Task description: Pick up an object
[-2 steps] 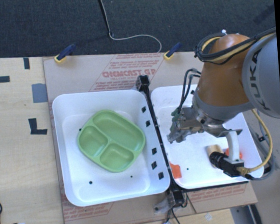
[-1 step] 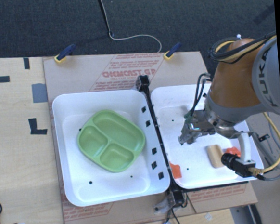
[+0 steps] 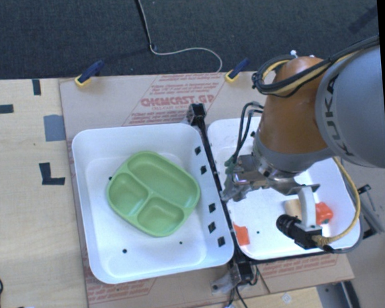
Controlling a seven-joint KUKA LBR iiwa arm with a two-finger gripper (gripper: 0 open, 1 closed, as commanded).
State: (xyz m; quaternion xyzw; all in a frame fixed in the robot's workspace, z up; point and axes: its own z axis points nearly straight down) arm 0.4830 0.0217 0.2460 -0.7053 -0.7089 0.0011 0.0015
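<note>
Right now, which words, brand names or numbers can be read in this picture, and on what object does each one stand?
"KUKA": white letters running vertically on the grey robot arm; the top letters are cut off.
"CHEMCAST GP" (my best reading, blurred): large red print on the brown cardboard sheet behind the two shallow white bins.
Smaller red lines around it: too blurred to read.

Green divided plate in white left bin; small orange object in white right bin; orange-banded grey arm.

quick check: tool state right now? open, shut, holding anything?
Tool: cannot be told. It sits low over the right bin by the divider, under the arm's wrist. Nothing is visibly gripped.
</note>
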